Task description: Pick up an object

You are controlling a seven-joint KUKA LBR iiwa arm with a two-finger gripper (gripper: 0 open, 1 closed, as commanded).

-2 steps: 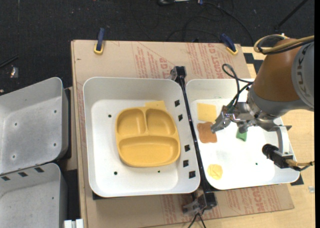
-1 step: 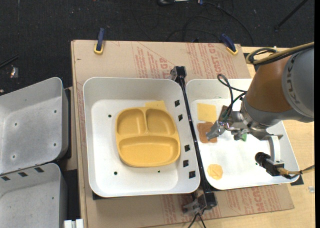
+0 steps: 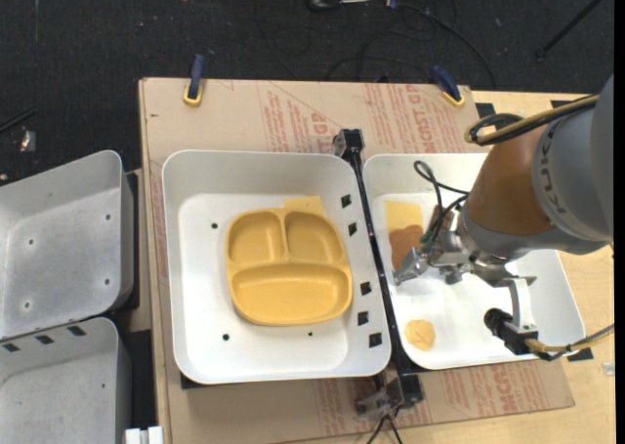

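Right bin (image 3: 557, 281): tool (image 3: 415, 262) over brown piece (image 3: 404, 242), opening unclear.

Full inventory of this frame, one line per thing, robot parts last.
bins: 2, white, shallow, side by side on the board.
divided tray: 1, yellow, three compartments, middle of the left bin.
yellow flat piece: 1, pale yellow, upper left of the right bin.
brown piece: 1, brown, right bin, just below the yellow flat piece, beside the gripper.
round piece: 1, tan-yellow, lower left of the right bin.
board: 1, brown cardboard with red print, under both bins.
clamps: 2, blue and yellow, on the board's far edge.
white panels: 2, white, on the floor left of the board.
arm: 1, grey with orange band, over the right bin.
gripper: 1, metal, low over the right bin's left side.
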